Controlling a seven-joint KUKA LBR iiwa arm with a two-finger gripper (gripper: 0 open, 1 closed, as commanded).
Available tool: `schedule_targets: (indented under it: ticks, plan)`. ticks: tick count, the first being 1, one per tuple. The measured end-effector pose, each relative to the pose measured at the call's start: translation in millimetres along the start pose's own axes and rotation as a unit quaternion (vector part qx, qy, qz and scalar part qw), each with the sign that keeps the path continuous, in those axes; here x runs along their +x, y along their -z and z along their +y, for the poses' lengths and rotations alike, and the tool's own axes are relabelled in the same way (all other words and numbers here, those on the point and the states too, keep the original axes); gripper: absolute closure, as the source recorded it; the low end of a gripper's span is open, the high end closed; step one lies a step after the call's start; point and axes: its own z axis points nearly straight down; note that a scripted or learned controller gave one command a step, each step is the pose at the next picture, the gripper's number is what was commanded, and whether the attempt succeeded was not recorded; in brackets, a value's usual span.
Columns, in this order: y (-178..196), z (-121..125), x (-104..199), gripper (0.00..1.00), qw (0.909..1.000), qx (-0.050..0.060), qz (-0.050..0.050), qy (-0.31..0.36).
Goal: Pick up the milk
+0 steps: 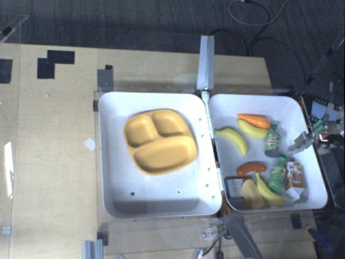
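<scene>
The milk (pixel 295 177) is a small white and orange carton lying in the near right corner of the right bin (pixel 226 108). It rests against a green bottle (pixel 277 178) and a banana (pixel 268 191). My gripper (pixel 302 142) reaches in over the bin's right wall, a little beyond the milk and apart from it. Only its grey tip shows at the edge of the view, and nothing shows in its grasp.
The right bin also holds a carrot (pixel 253 121), two more bananas (pixel 233 138), a small bottle (pixel 273 143), a red sausage (pixel 251 168) and a small box (pixel 234 187). A yellow divided plate (pixel 160 141) lies in the left bin (pixel 110 161).
</scene>
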Motion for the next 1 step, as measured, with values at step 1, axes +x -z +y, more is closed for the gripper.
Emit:
schedule_targets:
  ticks: [1]
  plan:
    - [-140.3,5.0,-21.4,0.0,0.9902,-0.012,-0.007,0.139]
